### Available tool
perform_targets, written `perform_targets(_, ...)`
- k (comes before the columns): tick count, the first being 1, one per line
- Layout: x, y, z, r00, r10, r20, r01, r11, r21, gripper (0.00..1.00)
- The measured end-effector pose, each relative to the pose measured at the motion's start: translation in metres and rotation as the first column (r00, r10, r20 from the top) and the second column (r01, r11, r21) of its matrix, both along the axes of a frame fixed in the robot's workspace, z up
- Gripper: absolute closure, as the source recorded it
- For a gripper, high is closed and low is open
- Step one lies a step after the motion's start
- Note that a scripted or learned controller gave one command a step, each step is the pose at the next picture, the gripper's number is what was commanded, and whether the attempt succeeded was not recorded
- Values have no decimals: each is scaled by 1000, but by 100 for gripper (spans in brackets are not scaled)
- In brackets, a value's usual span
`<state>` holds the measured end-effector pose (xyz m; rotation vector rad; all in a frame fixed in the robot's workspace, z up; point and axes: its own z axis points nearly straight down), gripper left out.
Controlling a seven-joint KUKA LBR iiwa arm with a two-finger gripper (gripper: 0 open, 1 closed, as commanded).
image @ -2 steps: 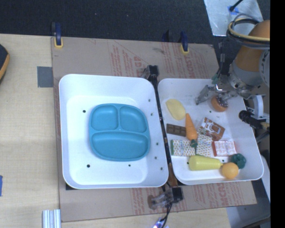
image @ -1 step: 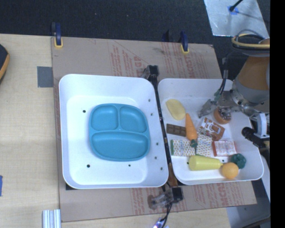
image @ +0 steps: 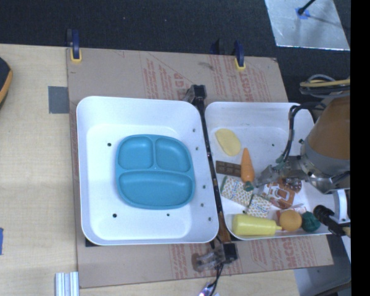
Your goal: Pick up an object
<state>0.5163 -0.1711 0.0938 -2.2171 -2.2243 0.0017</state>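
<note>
While the gripper [image: 277, 172] is lowered into the right bin [image: 259, 113], just right of the carrot [image: 247, 164] and over the patterned packets [image: 282, 193], a pick from that clutter is presumably intended; whether anything is gripped cannot be told.

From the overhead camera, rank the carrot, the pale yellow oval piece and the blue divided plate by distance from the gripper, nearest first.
Measured from the gripper in the right bin:
1. Carrot, just to its left, same bin.
2. Pale yellow oval piece, further up-left, same bin.
3. Blue divided plate, in the left bin.
</note>
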Motion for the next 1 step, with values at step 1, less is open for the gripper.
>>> perform_targets(1, 5, -3, 13, 1000, 3, 11, -3, 1000, -6, 100)
